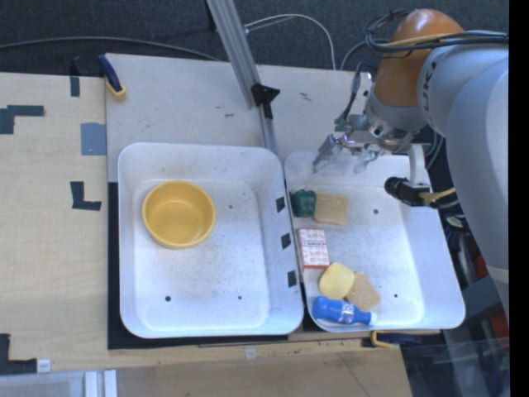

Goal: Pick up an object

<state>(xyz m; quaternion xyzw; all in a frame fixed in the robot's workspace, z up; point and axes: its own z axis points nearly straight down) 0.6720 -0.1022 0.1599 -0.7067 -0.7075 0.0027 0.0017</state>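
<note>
The tool hangs with its fingers spread and nothing between them over the far edge of the right bin, just beyond the dark green block and the tan sponge that lie touching near the bin's far-left corner. The sponge looks light and soft, so it should squash and take a pinch across its short sides, while the green block looks small and stiffer. Near the front edge, the yellow ball and blue bottle look smooth and liable to slip.
</note>
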